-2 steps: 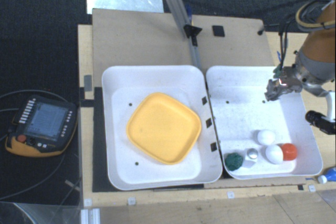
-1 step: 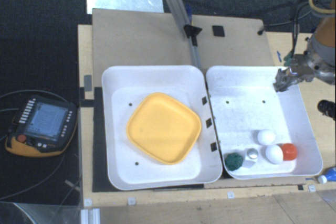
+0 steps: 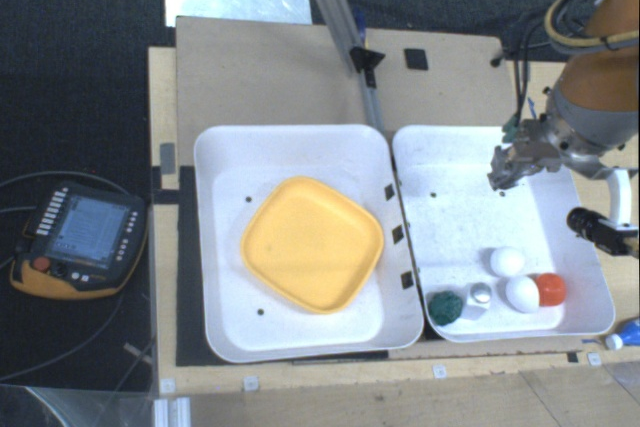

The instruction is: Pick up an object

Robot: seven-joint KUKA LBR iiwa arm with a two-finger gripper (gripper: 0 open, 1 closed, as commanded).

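Note:
My gripper hangs over the upper right part of the right bin, well above the objects. Nothing shows between its fingers. Along the bin's near edge lie a dark green ball, a small silver piece, two white balls and an orange-red ball. The left bin holds a yellow square plate.
A teach pendant lies on the floor at the left. A grey pole slants over the bench behind the bins. A black fixture juts in at the right bin's right rim. The middle of the right bin is bare.

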